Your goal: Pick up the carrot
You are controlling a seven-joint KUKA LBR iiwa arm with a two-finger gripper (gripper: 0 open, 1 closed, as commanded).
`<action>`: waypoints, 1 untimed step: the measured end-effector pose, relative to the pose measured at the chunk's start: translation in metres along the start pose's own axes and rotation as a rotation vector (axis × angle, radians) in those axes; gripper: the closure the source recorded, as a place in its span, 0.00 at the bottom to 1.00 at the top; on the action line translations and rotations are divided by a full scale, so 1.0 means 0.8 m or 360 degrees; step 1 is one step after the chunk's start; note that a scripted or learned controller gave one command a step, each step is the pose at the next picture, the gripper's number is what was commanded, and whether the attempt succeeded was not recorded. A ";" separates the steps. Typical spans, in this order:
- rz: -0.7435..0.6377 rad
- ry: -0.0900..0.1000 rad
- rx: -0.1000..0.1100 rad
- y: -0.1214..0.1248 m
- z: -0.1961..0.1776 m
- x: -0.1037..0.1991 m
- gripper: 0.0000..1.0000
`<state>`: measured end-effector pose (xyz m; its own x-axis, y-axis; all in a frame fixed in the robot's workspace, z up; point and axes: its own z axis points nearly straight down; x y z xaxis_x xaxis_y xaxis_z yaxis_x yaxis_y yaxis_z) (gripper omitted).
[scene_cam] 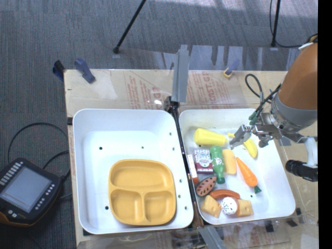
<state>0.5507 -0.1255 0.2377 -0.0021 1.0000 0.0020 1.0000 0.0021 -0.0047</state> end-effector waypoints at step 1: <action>0.0016 -0.0001 -0.0004 -0.007 0.187 -0.081 0.00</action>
<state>0.5442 -0.1901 0.0876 0.0080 1.0000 0.0014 1.0000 -0.0080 -0.0025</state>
